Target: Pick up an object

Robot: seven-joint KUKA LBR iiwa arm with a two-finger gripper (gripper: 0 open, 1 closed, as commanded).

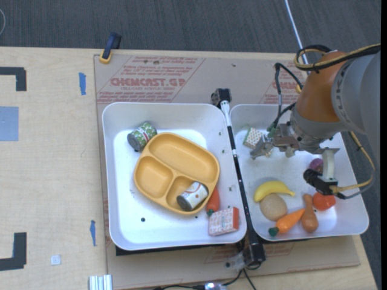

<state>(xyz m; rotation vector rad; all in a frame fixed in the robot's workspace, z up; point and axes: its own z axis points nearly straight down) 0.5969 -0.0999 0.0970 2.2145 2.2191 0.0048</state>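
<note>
My gripper (273,151) hangs over the back left part of the right bin (357,222), its two grey fingers spread open with nothing between them. A small white patterned block (254,138) lies right beside the left finger (259,151). Nearer the front of that bin lie a yellow banana (273,191), a beige round potato (273,206), an orange carrot (289,220), a brown drumstick-shaped piece (309,216) and a red tomato (323,201). A purple item (316,163) shows partly beneath the arm.
The left bin (115,180) holds a yellow divided tray (172,165) with a small can (193,195) in it, a green can (142,136), a red box (222,220) and a small red piece (213,201). A black divider (233,156) runs between the bins. Cables trail around the wrist.
</note>
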